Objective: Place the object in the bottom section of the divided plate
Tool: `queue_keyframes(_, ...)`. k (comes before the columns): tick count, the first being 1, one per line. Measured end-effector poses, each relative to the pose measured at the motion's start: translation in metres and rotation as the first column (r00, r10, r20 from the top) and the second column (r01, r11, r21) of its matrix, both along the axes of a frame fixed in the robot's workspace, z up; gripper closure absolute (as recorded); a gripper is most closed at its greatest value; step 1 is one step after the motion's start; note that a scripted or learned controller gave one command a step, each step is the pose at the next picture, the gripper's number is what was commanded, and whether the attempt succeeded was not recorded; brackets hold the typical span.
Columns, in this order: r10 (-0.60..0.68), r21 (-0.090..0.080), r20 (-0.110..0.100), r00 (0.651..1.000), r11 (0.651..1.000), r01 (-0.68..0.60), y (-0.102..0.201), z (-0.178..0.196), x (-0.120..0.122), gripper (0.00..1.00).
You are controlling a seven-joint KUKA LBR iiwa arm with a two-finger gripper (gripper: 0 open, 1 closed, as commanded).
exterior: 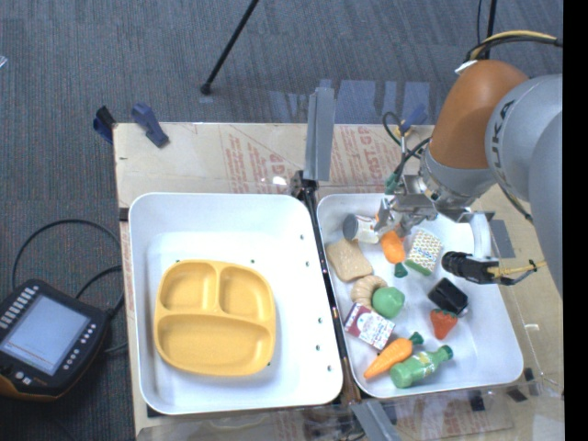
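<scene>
1. A counter [211, 159] of pale board was observed above a grey carpeted floor [110, 44], bearing two white bins side by side.
2. In the left bin [230, 211], a yellow divided plate [216, 317] was found lying flat, with nothing seen in its sections.
3. The right bin [501, 338] was found to hold assorted toy foods, among them a carrot [388, 357], a green bottle [421, 367] and a bread slice [348, 259].
4. The hand [397, 217] was positioned low over the right bin's far end, just above a small orange item [393, 246]. Whether the hand was apart or together could not be determined.
</scene>
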State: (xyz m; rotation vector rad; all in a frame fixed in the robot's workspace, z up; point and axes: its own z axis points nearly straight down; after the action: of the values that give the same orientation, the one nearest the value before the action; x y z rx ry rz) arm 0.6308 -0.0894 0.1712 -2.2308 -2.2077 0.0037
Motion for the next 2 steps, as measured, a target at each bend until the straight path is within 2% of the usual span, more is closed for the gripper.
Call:
queue_keyframes(1,0.0,0.0,0.0,1.0,1.0,0.0,0.0,0.0002,0.0001,0.0)
queue_keyframes(2,0.0,0.0,0.0,1.0,1.0,0.0,0.0,0.0002,0.0001,0.0)
